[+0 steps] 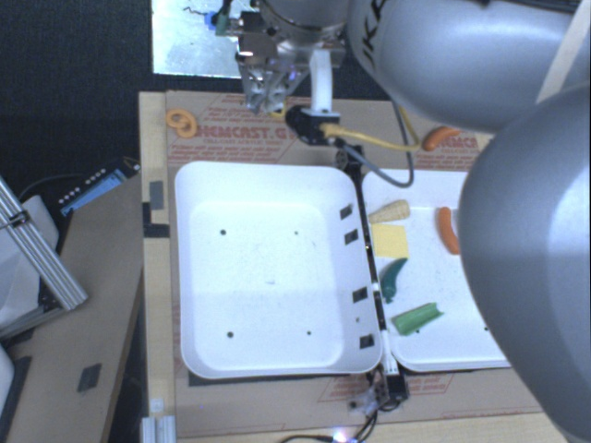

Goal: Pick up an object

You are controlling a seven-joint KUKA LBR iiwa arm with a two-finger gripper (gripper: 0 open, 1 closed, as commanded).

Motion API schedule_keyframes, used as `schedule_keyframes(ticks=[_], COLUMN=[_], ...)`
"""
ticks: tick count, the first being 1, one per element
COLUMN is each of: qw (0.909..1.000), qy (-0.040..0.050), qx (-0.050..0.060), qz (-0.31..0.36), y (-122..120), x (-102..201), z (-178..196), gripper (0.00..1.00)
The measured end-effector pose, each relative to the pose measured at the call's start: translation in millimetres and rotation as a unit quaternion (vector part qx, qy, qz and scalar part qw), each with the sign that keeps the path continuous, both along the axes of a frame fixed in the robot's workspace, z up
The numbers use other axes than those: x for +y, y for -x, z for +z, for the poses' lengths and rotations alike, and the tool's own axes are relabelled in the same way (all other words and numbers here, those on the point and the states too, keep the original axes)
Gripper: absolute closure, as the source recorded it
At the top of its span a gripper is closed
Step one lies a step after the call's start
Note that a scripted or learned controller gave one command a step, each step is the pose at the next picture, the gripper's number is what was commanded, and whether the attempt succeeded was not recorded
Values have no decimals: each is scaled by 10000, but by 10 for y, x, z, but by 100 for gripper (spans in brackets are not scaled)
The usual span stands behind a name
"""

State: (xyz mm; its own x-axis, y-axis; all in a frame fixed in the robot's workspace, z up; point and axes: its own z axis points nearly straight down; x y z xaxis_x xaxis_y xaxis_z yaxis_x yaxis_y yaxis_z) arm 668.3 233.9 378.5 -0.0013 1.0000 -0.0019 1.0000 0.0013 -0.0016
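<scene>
bench [157, 275] brown; left bin [268, 353] bare-floored; pincer [268, 95] beyond far rim, grip state unclear; food in right bin [434, 353]

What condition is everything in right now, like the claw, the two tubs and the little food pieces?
Claw: hanging over the cardboard behind the bins, nothing seen between its fingers.
Left bin: sitting flat on the bench.
Right bin: holding the food pieces, partly hidden by the arm.
Yellow block: lying flat in the right bin.
Green pod: lying on its side.
Pretzel: lying on the cardboard, outside both bins.
</scene>
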Motion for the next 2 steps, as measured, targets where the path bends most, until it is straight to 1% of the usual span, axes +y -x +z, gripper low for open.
schedule_keyframes(ticks=[2], qw=[10000], qy=[-1], qx=[-9], qz=[-3], y=[-2], x=[1], z=[-568], gripper=[100])
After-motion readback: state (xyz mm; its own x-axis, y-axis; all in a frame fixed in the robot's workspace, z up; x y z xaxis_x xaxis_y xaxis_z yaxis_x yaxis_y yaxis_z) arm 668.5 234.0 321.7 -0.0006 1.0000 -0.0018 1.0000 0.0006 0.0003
